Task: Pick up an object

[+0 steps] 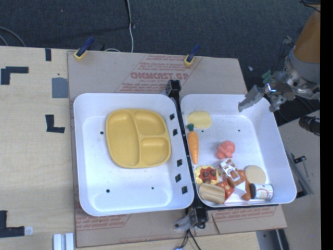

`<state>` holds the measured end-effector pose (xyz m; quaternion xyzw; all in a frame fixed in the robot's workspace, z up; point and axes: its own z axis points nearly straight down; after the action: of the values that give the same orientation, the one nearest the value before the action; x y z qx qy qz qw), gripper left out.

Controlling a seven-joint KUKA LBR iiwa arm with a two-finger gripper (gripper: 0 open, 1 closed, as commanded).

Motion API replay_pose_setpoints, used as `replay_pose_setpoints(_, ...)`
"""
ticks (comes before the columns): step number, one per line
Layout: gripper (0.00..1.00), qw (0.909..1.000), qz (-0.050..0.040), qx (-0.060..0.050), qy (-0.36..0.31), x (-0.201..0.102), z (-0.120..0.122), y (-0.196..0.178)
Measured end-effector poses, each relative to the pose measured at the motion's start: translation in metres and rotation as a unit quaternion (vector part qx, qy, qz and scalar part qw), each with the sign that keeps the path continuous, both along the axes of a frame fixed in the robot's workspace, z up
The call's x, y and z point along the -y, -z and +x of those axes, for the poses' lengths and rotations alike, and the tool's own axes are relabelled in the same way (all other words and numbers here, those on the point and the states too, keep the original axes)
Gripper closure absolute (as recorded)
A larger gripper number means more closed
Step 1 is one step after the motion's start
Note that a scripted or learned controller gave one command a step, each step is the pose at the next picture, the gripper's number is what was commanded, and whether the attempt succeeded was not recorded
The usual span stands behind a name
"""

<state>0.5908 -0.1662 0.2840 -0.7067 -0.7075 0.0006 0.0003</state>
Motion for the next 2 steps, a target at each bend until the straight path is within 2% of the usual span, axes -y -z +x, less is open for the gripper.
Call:
replay_pose_setpoints(1, 0.00, 1.0000, 0.0030, -0.009, 0.000, -0.028, -0.053, 0.191)
replay_pose_setpoints(2, 1.00, 1.0000, 0.0011, -0.001, 0.000, -0.026, -0.048, 0.172)
